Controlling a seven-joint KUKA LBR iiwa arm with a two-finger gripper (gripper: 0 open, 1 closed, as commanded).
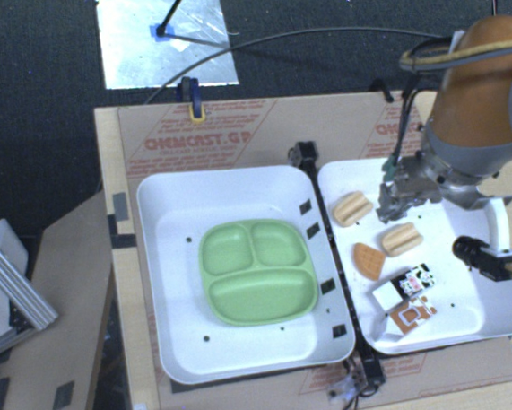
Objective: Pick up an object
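Lining up over the bread pieces in my right bin.

I should settle straight down over one piece, centred, before closing, and not nudge its neighbours. My pincer (396,197) hangs in the right bin (500,311) towards its far edge; I cannot tell how it stands or whether it holds anything. One bread roll (352,207) lies just beside it towards the divider, another bread roll (401,237) just below it, and an orange wedge (368,259) lies nearer the divider.

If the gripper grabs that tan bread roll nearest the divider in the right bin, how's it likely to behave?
The bread roll has a rounded, oblong shape, so it may roll or skid if nudged. It looks like small toy food, so probably light. Its smooth curved sides could slip from the gripper.
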